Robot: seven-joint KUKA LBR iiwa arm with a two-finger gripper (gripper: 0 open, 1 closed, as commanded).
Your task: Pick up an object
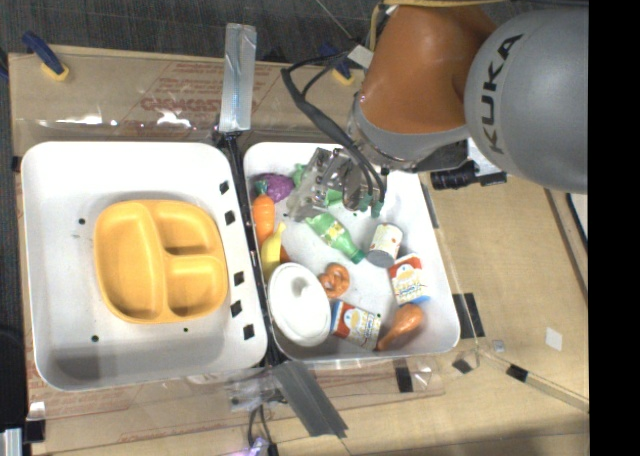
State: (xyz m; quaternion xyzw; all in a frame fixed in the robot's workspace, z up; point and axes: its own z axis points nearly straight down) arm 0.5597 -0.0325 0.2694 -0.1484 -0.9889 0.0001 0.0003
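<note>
grey arm's gripper (335, 182) low in right bin (440, 244), above green bottle (333, 234), finger state indiscernible, yellow tray (160, 259) in left bin (50, 244)

Single fixed camera above bench (520, 244), angled down, both bins (60, 174) framed.

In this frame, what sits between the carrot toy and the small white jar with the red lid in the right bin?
In the camera view, a green bottle lies tilted between the carrot toy and the white jar, just below the gripper.
</note>
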